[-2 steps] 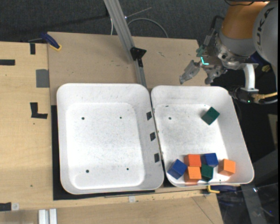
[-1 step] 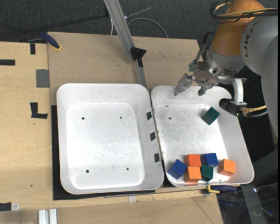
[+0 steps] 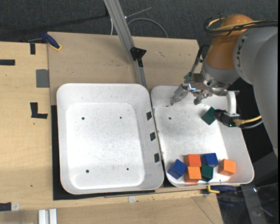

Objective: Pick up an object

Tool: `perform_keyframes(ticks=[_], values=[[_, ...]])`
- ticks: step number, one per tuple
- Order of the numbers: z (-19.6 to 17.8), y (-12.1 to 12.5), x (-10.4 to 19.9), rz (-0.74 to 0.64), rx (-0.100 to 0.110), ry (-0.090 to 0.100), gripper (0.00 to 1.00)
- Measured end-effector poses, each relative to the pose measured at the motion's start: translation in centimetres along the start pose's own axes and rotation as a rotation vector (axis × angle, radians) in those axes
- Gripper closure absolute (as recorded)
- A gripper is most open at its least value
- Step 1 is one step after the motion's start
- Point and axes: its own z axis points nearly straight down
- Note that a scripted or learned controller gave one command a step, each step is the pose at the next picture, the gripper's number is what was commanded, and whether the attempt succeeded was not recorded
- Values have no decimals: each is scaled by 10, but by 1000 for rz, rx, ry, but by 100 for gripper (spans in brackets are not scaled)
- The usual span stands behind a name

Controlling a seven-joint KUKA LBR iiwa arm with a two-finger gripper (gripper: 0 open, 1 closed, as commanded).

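My gripper (image 3: 188, 98) hangs over the far end of the right bin (image 3: 191, 129), open, with nothing between its fingers. A dark green block (image 3: 208, 116) sits tilted just to the near right of the gripper, apart from the fingers. At the bin's near end lies a cluster of blocks: a blue one (image 3: 177, 168), an orange one (image 3: 194, 160), a second blue one (image 3: 210, 159), another orange one (image 3: 193, 173), a green one (image 3: 206, 171) and a third orange one (image 3: 227, 166).
The left bin (image 3: 102, 134) stands beside the right one, their rims touching. A slanted metal pole (image 3: 123, 29) crosses behind the bins. The grey arm with its orange band (image 3: 226, 45) fills the upper right.
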Motion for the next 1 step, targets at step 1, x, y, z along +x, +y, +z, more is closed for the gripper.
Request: perform_keyframes(ticks=[1], values=[[65, 0, -2, 0, 2, 0, 0]])
